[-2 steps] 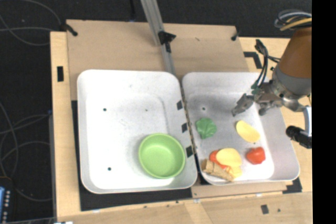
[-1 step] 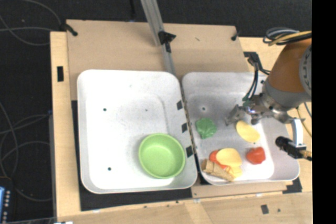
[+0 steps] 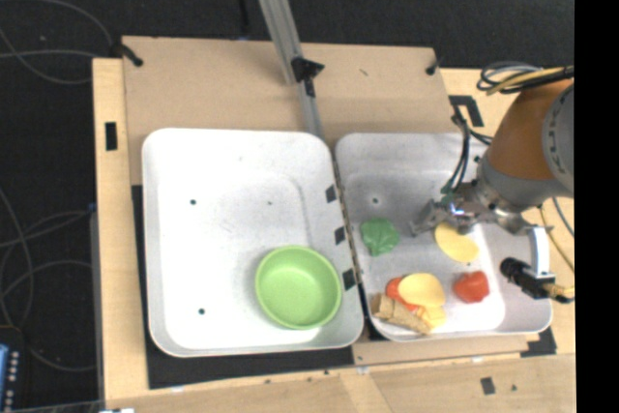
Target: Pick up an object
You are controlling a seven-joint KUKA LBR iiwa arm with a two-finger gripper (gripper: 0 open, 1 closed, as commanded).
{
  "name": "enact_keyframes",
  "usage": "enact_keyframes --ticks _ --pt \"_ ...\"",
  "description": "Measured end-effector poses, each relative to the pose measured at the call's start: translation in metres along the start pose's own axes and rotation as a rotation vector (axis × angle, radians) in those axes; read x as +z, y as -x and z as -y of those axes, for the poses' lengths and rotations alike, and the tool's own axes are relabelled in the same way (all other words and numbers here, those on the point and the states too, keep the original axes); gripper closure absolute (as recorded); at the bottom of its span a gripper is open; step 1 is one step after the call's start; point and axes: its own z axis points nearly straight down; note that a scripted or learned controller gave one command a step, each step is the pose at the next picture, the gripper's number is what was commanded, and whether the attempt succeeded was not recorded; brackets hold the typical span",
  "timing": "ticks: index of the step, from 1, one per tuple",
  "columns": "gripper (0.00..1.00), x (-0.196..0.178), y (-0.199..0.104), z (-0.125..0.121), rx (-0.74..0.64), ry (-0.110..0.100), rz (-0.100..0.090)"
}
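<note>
The right bin (image 3: 387, 160) holds several small things: a green lump (image 3: 379, 236) near its left wall, a yellow oval piece (image 3: 456, 244), a red piece (image 3: 472, 286), and a yellow and red toy (image 3: 418, 290) with a tan piece (image 3: 398, 312) at the front. My gripper (image 3: 448, 218) hangs low over the middle of the right bin, just above the yellow oval piece and right of the green lump. Nothing shows between its fingers. The left bin (image 3: 222, 179) holds a light green bowl (image 3: 298, 286) at its front right.
A grey metal pole (image 3: 276, 0) slants up from between the bins at the back. The bins rest on a tan board (image 3: 242, 82). The arm's orange band (image 3: 527, 135) stands over the right bin's far right corner.
</note>
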Motion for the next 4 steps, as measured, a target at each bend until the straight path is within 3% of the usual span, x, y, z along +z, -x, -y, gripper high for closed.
enact_keyframes --ticks 1,3,4 --pt "1.0 -0.012 0.0 -0.001 0.004 0.006 -0.001" --pt "1.0 -0.12 -0.001 -0.004 -0.006 0.007 -0.003" --pt "1.0 -0.127 0.0 -0.005 -0.007 0.001 -0.005"
